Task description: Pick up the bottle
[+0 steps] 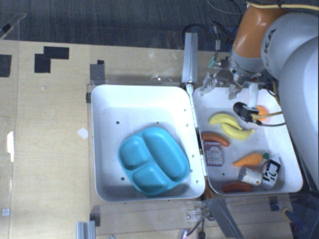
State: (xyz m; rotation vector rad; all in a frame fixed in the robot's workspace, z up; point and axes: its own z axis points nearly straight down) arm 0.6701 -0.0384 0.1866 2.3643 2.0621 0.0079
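- Your bottle (262,174) is small, white with a black label, lying on its side in the right bin's (294,183) near right corner, just below the carrot (247,159).

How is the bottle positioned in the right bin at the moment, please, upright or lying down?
Lying down. The bottle rests on its side on the floor of the right bin, red cap end towards the yellow banana.

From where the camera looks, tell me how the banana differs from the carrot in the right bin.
The banana is yellow; the carrot is orange with a green tip. The banana is curved, while the carrot is straight and tapers to a point. The banana looks longer and thicker than the carrot. The banana lies nearer the far side of the right bin; the carrot lies nearer its front edge. Both lie flat on the bin floor.
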